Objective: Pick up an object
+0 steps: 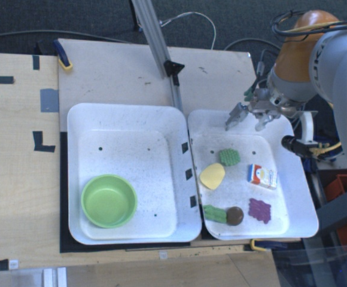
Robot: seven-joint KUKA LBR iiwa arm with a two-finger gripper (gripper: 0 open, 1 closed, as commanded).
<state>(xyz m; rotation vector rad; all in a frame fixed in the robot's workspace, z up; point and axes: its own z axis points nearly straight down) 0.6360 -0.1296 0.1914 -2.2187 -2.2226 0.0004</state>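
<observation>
Bench (119, 76): pale wooden top under both bins, with dark tape marks on its left part and a slanted grey metal post (152, 28) rising from its far side.
Arm (317, 46): grey with an orange band, reaching in from the right and ending above the far edge of the right bin.
Left bin (125, 130): shallow, white, speckled; it holds the green bowl in its near left corner.
Right bin (293, 184): shallow, white, touching the left bin along the middle; it holds five small objects.
Green bowl (109, 201): round, upright, light green, well apart from the gripper.
Gripper (249, 120): hangs over the far rim of the right bin with its two fingers spread apart and nothing between them.
Yellow object (212, 176): pale, rounded, lying near the left wall of the right bin, just beside the green textured lump.
Green textured lump (228, 156): nearest of the objects to the gripper, but apart from it.
Small carton (262, 176): white with red and blue print, lying to the right of the yellow object.
Purple object (259, 210): flat and ragged-edged, near the front right of the bin.
Green piece (215, 213): elongated, at the front of the bin, touching the brown ball.
Brown ball (234, 215): small, dark, between the green piece and the purple object.
</observation>
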